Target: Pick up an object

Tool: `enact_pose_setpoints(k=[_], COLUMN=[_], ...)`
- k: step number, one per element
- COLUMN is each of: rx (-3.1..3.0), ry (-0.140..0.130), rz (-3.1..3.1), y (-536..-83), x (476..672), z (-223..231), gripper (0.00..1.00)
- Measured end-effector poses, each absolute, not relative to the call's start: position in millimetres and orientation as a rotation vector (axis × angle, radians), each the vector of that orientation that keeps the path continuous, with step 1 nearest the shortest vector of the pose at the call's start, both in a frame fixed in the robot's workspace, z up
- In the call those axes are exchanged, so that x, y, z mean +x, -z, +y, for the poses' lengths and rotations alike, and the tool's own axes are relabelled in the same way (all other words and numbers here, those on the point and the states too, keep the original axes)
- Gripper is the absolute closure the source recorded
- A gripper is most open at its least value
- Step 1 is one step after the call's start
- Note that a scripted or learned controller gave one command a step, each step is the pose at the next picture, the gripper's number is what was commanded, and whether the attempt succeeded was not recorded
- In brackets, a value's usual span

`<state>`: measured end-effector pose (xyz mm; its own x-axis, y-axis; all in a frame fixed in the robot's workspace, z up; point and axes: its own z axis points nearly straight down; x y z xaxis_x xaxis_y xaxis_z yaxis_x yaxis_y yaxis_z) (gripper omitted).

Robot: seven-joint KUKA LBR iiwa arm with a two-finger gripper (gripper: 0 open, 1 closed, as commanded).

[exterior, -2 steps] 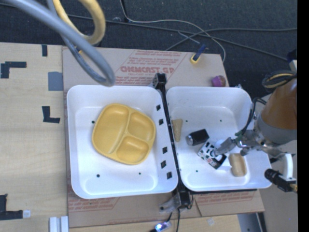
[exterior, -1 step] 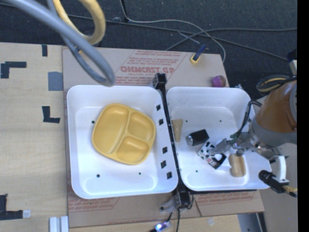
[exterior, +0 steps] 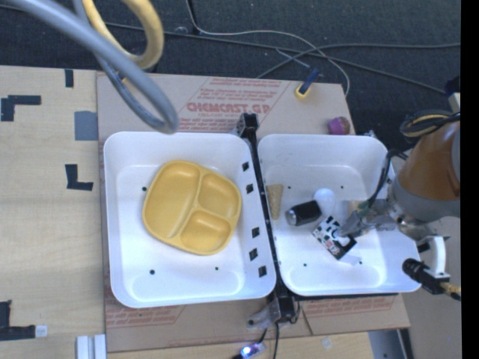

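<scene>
Locate the arm [exterior: 430,174] at the 3 o'clock side of the view. It reaches over the rim of the right bin [exterior: 370,146], and its gripper [exterior: 346,239] sits low among the items there. The view does not settle whether the claw is open or closed; the tip is too small and dark against what lies under it, so treat its state as unknown.

Note the candidates in the right bin. A small black-and-white object [exterior: 330,235] lies directly at the gripper tip, touching or just beside it. At its 10 o'clock lies a dark cylinder [exterior: 302,213], on its side. A white rounded piece [exterior: 324,197] sits at the cylinder's 1 o'clock, and a tan cone-like piece [exterior: 275,197] stands near the divider.

The yellow divided plate [exterior: 192,206] lies flat in the left bin [exterior: 120,200], well apart from the arm.

Judge the target as the black-and-white object, since the gripper is lowered onto it. Nothing is seen lifted yet.
</scene>
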<state>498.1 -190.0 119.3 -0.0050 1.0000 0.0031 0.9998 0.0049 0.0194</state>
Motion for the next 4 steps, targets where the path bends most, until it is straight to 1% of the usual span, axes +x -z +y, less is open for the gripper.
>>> enact_pose_setpoints(k=[1, 2, 3, 4], rx=[2.216, 2.217, 2.218, 2.216], ry=[-0.002, -0.002, -0.001, 0.0], rz=[2.219, 2.221, 2.222, 2.23], y=[-182, -227, -259, -246], x=[499.9, 501.0, 501.8, 521.1], z=[-195, -195, -194, -138], gripper=[1.0, 1.0, 1.0, 1.0])
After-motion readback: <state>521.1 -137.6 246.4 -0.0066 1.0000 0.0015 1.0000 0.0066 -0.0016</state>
